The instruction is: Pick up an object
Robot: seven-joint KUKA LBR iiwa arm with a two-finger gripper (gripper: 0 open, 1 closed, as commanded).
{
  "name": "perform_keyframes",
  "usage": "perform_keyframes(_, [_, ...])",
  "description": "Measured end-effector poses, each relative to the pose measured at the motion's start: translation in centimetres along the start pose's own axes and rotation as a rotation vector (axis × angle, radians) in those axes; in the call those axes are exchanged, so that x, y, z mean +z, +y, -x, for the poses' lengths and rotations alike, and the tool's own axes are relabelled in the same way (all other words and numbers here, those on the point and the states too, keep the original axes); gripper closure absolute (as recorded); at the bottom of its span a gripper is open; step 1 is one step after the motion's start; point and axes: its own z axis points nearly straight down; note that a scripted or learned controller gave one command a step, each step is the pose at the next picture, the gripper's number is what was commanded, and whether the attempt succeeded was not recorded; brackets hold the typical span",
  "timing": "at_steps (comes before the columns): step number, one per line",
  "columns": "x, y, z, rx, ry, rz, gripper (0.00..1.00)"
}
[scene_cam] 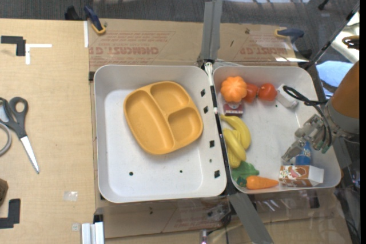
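Holding a yellow divided plate, the left bin, right bin with orange, tomato, bananas, carrot, carton, gripper low at right edge, fingers spread apart just above the carton.

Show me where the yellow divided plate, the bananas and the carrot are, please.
yellow divided plate (150, 107), camera view, its large compartment
bananas (237, 139), camera view, middle of bunch
carrot (263, 182), camera view, its orange body
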Motion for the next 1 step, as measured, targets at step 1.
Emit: perform_keyframes(1, [-0.94, 0.14, 0.08, -0.004, -0.003, 0.001, 1.00])
